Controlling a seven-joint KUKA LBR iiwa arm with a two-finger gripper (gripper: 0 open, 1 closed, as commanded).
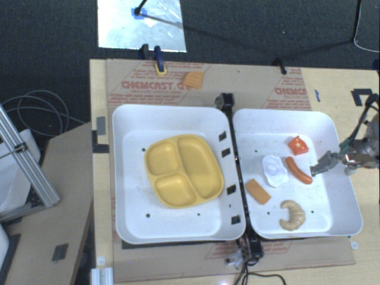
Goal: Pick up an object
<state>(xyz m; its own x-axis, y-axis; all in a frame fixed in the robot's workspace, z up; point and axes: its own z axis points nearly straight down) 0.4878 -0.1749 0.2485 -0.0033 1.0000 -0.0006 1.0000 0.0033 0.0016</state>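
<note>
The right bin [332,215] holds several toy foods. An orange-red wedge [298,145] lies toward its far side, with a red sausage [298,170] just below it. A white lump [274,171] sits left of the sausage, an orange block [257,191] lies nearer the divider, and a tan croissant [292,214] rests near the front wall. My gripper [325,162] reaches in from the right edge, low over the bin and just right of the sausage, with nothing seen held.
The left bin [127,159] carries a yellow divided plate [184,171]. A small orange piece [193,79] lies on the cardboard behind the bins, near a blue and yellow clamp [159,61]. A shiny sheet [142,16] lies on the dark floor beyond.
</note>
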